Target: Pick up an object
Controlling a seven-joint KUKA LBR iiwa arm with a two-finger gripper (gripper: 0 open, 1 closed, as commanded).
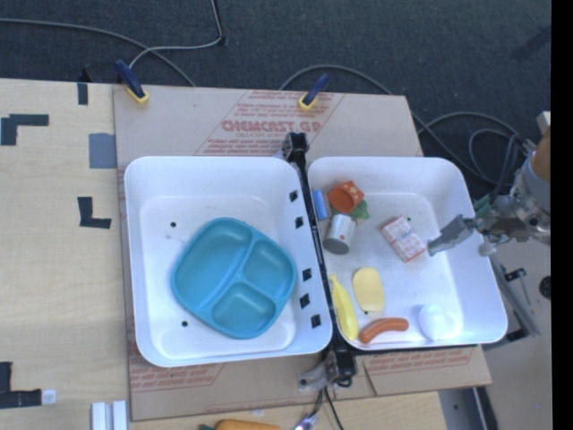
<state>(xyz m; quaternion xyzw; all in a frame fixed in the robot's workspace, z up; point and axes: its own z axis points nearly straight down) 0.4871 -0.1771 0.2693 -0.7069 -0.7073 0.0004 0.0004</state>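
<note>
Tool (448,236) hangs over the right bin (448,173) near its right wall; whether it is apart or together cannot be told. Nothing seen in it. Nearest candidate: small box (403,238), just left of the tool, clear of other items. Judged light, stiff card, slightly crushable; take across its short sides. Can (339,233), sausage (383,329) and banana (343,306) judged rounder, likelier to slip

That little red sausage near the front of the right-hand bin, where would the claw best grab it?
Probably across the middle of the sausage, from straight above. It lies flat and is long and thin, so fingers should close across its narrow width. The banana and a white object crowd its ends.
</note>
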